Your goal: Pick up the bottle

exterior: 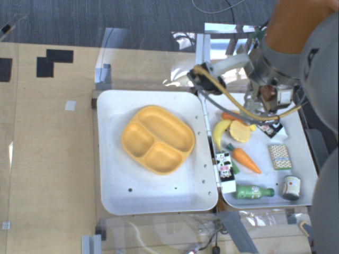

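Camera view, slanted down on both bins. Green bottle (pixel 255 192) lay on its side near the front wall of the right bin (pixel 306 142), neck pointing toward the small can (pixel 291 187) just beside it. Milk carton (pixel 225 169) sat at its base end, against the divider; carrot (pixel 247 161) lay just behind it. Gripper (pixel 263 100) hung over the back of the right bin, above the banana (pixel 220 133) and a yellow round piece (pixel 240 132), well apart from the bottle. Could not tell whether the jaws were apart or together; cabling hid them.

Judgement: bottle looked small, light, rigid plastic, smooth and rounded, so likely to roll or slip. Best hold across the mid-body, fingers straddling its width. Room tight: front wall close on one side, carrot on the other. Left bin (pixel 116 194) held a yellow divided plate (pixel 158 139).
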### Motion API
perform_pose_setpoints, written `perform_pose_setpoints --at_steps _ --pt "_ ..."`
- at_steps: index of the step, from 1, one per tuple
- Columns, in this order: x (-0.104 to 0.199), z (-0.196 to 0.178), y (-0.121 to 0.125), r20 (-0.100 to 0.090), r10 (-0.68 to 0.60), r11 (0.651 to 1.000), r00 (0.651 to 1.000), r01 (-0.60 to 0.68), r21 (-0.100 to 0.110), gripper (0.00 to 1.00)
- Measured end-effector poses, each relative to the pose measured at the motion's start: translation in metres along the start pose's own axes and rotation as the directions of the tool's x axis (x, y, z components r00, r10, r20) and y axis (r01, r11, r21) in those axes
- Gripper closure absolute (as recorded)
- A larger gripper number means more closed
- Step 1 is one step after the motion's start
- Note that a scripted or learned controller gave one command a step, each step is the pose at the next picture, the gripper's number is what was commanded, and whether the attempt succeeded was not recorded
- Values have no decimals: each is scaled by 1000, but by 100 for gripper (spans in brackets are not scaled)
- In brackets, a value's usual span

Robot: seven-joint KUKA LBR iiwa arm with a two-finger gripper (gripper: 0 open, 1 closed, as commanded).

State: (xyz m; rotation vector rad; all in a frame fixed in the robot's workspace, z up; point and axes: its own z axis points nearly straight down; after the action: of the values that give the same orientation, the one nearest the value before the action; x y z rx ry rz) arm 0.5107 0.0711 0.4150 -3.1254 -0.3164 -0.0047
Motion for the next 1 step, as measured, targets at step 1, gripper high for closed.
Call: perform_pose_setpoints --at_steps 1 --pt "3 -20 -84 -2 0 1000 1000 0 -1 100"
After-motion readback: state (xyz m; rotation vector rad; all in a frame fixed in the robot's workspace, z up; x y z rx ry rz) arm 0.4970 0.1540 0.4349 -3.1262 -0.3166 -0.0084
